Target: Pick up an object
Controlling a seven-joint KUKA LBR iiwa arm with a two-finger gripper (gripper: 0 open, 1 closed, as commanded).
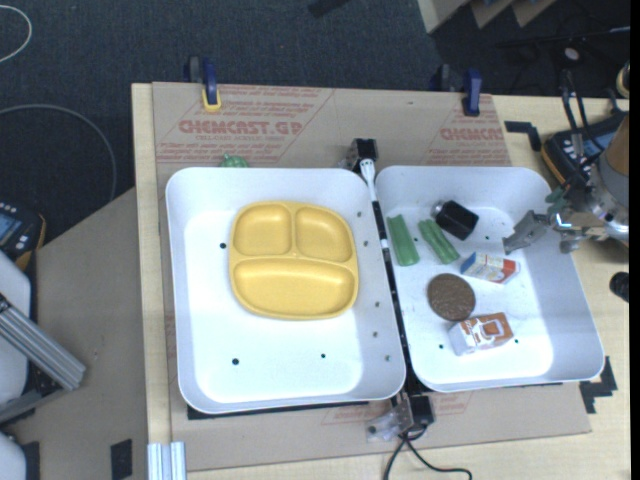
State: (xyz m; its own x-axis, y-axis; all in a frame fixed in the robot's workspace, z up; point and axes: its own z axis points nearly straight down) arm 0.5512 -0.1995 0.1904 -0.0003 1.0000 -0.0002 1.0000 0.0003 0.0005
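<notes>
Five loose things lie in the right bin (560, 363), and none of them is between the gripper's fingers, so the step in hand looks like the approach before a grasp. The gripper (535, 230) hangs over the bin's right part, just beside the small tube (490, 266), with one grey finger (522, 233) slanting down and left toward it. Whether the fingers stand apart or together I cannot tell from this slant.

To do the step well, I judge the arm should settle on one target and come straight down on it. The tube is nearest, white with red and blue print, lying flat and slightly tilted; it is slim, so the fingers should straddle its short side and not its length. Its neighbours matter: the brown disc (451, 296) sits just below and left of it, and the carton (480, 332) lies near the bin's front, both close enough to be nudged by a wide approach. The disc looks flat and thin, a poor pick for two fingers. The black block (457, 218) and the green strips (420, 240) lie farther left, well apart from the gripper.

One risk is the fingers closing above the tube and catching nothing; a lower descent, nearly to the bin floor, seems called for.

The left bin (200, 358) bears a yellow tray (294, 260), away from the work.
</notes>
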